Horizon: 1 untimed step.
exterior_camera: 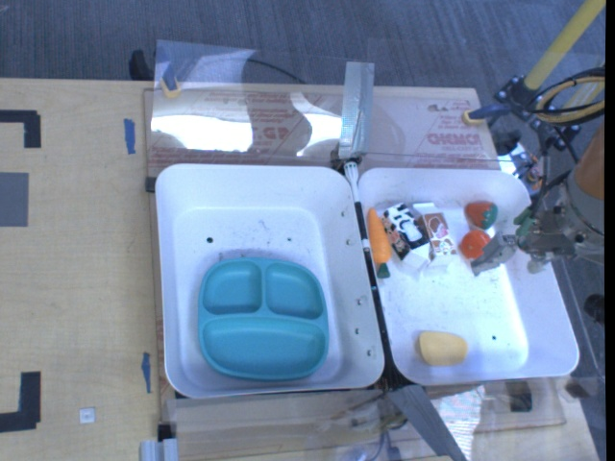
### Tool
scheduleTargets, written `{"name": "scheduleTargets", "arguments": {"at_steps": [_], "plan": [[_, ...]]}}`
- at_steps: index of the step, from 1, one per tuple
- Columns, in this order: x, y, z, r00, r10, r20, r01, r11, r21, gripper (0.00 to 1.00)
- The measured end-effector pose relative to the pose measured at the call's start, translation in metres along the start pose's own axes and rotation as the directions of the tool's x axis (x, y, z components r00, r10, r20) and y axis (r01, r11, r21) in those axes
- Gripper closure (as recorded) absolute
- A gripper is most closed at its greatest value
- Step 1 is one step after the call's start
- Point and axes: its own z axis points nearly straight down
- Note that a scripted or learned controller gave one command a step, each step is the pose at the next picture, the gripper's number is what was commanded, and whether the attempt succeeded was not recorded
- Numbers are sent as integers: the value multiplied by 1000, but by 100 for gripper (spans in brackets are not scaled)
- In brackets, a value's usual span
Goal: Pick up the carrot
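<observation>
The carrot [379, 237] is a slim orange piece with a green end, lying lengthwise against the left wall of the right bin [548, 353]. My gripper [492, 254] reaches in from the right and sits low near the bin's right side, well to the right of the carrot. It is right beside a red-orange fruit [473, 244]; whether it touches the fruit I cannot tell. Nothing of the carrot is near the gripper.
Between carrot and gripper lie a black-and-white carton [407, 229] and a small box [441, 237]. A second red fruit with a green top [481, 213] lies behind. A yellow lump [442, 348] rests near the front. The left bin [173, 257] holds a teal divided plate [261, 317].
</observation>
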Motion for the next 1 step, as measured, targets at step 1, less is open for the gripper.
{"name": "scheduleTargets", "arguments": {"at_steps": [1], "plan": [[-26,43,31,998,-58,3,58,998,-4,0]]}}
